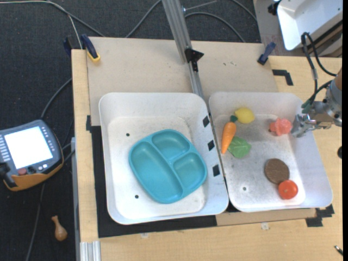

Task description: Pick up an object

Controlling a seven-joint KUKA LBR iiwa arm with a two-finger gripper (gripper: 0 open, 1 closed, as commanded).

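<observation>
Camera view shows the metal gripper (302, 125) at the right white bin's (312, 170) right wall, just beside a pink lumpy toy (281, 126); whether it is open, or grips anything, I cannot tell.

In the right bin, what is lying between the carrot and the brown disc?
In the camera view, the green leafy toy lies between the carrot and the brown disc, touching the carrot's lower end. From it to the disc, the bin floor is bare.
</observation>
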